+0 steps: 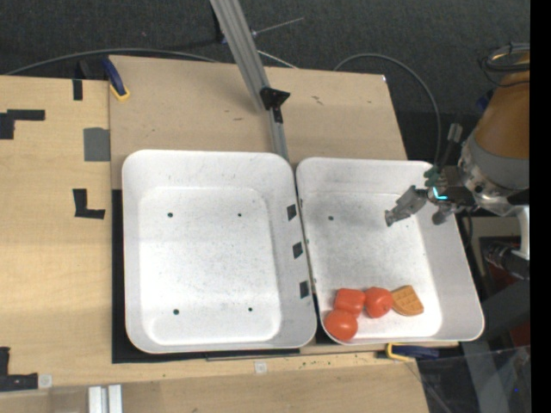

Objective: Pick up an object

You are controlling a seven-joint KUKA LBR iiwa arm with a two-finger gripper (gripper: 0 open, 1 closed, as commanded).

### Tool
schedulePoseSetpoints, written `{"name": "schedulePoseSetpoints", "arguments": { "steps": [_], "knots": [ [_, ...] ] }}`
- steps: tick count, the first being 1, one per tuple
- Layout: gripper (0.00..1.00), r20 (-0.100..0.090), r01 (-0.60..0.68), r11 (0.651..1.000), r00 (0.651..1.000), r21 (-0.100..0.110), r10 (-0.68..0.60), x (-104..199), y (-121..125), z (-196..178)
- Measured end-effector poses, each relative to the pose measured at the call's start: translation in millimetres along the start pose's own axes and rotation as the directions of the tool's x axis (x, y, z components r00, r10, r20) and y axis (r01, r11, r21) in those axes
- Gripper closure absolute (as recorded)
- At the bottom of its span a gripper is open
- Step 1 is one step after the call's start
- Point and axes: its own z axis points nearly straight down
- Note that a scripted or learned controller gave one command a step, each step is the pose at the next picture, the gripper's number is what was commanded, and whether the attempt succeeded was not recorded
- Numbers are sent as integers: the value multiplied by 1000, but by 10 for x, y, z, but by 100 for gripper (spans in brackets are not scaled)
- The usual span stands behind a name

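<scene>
Two white bins are sitting side by side on a wooden bench (52, 256). The arm (504, 136) is reaching in from the right, its upper part cut off by the frame edge, and its gripper (419, 206) is hanging over the upper right part of the right bin (362, 179). The two fingers are standing apart with nothing between them; one finger (401, 207) is showing clearly as a grey prong, while the other is partly merging with the wrist housing. Three red pieces (353, 308) are lying touching one another near the front wall of the right bin, and an orange-brown piece (408, 301) is lying just beside them; their exact shapes are too small to make out. They are well apart from the gripper. The left bin (207, 166) is sitting next to it. A grey pole (245, 46) is slanting across the bench behind the bins, its top cut off.
</scene>
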Motion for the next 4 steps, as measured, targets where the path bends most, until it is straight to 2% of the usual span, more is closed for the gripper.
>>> {"name": "schedulePoseSetpoints", "arguments": {
  "steps": [1,2,3,4],
  "knots": [
    [0,1,2,1000,1000,-4,-2,1,7,-24],
    [0,1,0,1000,1000,0,0,-54,3,428],
    [0,0,1,1000,1000,2,-1,5,66,1025],
    [0,0,0,1000,1000,2,0,-83,64,1605]
  ]
}}
